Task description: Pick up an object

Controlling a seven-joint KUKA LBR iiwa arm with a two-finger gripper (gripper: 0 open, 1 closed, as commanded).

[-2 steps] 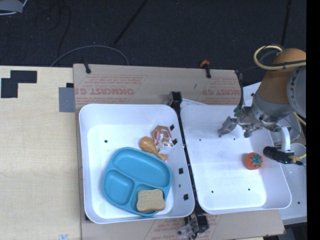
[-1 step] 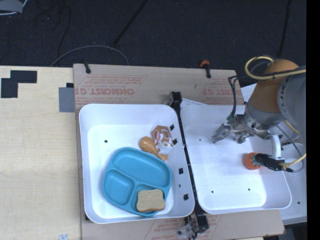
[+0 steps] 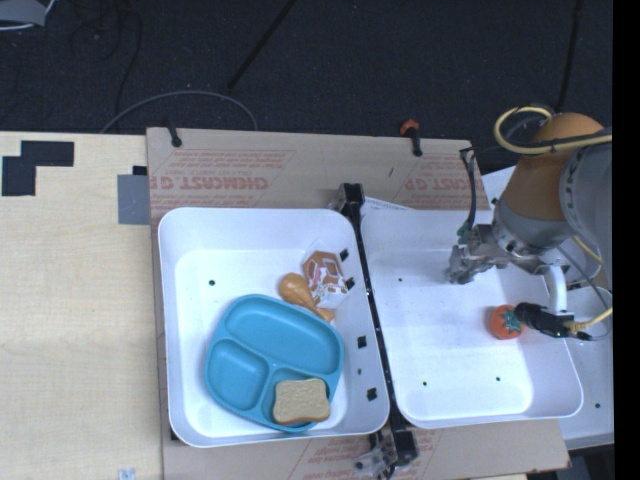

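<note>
Lying nearest in the left bin [image 3: 190, 268] is a slice of toy bread [image 3: 301, 400], which is resting in the near right compartment of a blue divided plate [image 3: 250, 353]. The plate is taking up most of that bin's near half, and its other compartments are holding nothing.

Farther back in the right bin [image 3: 450, 378], a small red tomato-like toy [image 3: 503, 323] is sitting on the bin floor close to the right wall. In the left bin, a tan toy drumstick [image 3: 295, 289] is lying just beyond the plate's far right edge. A brown-and-white packet [image 3: 325, 273] is leaning beside it, close to the wall between the bins.

Farther still, the claw [image 3: 466, 265] is hanging over the far part of the right bin, left of the red toy and apart from it. I cannot tell whether it is spread or pressed together, and nothing is showing in its grip. The grey arm [image 3: 545, 183] is reaching in from the right. Both bins are resting on a cardboard sheet [image 3: 260, 173] on the pale wooden surface [image 3: 70, 298].
</note>
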